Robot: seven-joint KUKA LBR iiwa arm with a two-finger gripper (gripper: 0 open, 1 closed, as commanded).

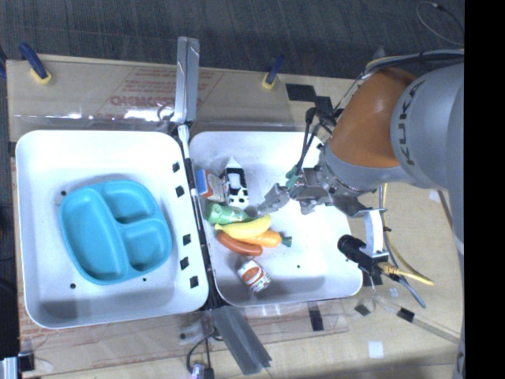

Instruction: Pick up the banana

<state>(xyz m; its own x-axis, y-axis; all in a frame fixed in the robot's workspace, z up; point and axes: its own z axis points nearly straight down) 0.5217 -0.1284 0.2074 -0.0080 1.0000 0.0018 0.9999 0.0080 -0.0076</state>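
Banana [246, 227] lies left of centre in the right bin [316, 279], among a carrot [268, 240], a sausage [239, 245], a green item [225, 213] and a can [252, 275]. Gripper [264, 204] hangs just above-right of it; jaw state: cannot tell. Blue tray [116, 229] sits in the left bin [39, 290].

There are two white bins: the left bin [31, 212] and the right bin [316, 275]. One blue plate [114, 231] sits in the left one. The right one has one yellow banana [246, 227], one orange carrot [272, 239], one hot dog [238, 245], one green thing [225, 212], one small can [252, 275] and one black and white carton [233, 183]. One robot arm [379, 133] reaches in.
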